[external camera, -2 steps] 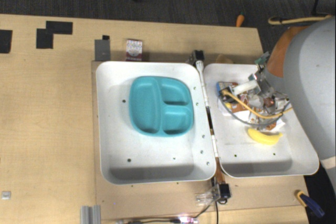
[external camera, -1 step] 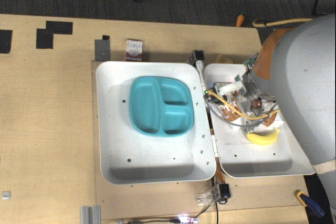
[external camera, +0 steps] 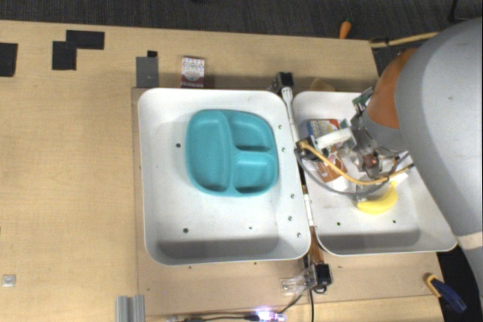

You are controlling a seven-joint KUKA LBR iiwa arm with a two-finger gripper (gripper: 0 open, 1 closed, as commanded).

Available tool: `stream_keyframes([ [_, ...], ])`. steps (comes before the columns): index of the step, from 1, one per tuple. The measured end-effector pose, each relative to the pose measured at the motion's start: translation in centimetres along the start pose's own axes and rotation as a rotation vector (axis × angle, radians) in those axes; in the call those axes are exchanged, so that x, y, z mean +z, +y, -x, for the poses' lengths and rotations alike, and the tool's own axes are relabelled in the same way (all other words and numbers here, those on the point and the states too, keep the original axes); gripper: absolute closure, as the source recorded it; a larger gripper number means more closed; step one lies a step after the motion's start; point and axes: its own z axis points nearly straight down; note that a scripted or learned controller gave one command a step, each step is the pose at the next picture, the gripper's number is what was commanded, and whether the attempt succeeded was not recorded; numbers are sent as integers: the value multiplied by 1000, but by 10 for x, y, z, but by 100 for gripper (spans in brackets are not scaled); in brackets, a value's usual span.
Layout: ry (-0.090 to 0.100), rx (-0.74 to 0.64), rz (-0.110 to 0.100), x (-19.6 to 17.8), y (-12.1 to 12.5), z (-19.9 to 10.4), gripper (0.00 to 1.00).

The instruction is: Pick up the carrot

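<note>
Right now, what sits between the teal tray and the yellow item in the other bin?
In the camera view, the teal tray and yellow item are separated by both bins' adjoining rims and a clutter of cables.

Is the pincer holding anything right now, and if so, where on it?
Cannot be told: the pincer is low in the right bin, among cables and beside a yellow object, its tips hidden.

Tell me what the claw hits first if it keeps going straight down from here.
Probably the floor of the right bin, beside the yellow item; the claw hangs over the clutter there, though depth is unclear.
</note>
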Motion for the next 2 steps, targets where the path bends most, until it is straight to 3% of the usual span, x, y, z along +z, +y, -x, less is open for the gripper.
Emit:
stream_keyframes([
  [1, 6, -4, -3, -13, -1, -4, 100],
  [2, 4, -64, 5, -160, 52, 58, 100],
])
